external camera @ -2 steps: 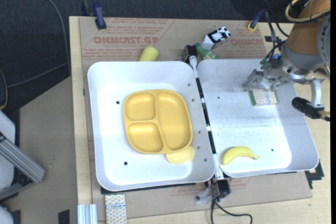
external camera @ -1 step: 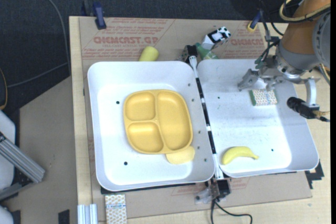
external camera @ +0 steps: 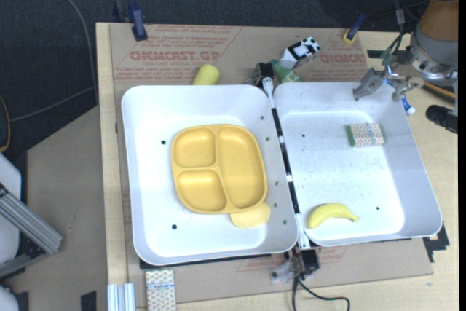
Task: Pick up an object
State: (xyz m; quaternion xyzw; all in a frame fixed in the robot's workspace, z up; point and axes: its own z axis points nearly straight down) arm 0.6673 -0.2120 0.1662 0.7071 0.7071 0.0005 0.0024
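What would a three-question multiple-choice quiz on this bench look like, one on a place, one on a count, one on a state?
1. Where does the banana lie?
A. right bin, near edge
B. on the yellow tray
C. on the cardboard outside the bins

2. How many compartments does the yellow tray have?
A. two
B. three
C. five

3. How does the sponge stand to the gripper?
A. clamped in it
B. lying apart in the right bin
C. hanging from it

Answers: 1 A, it rests by the bin's front rim. 2 B, three hollows show. 3 B, it lies flat below the gripper, untouched.
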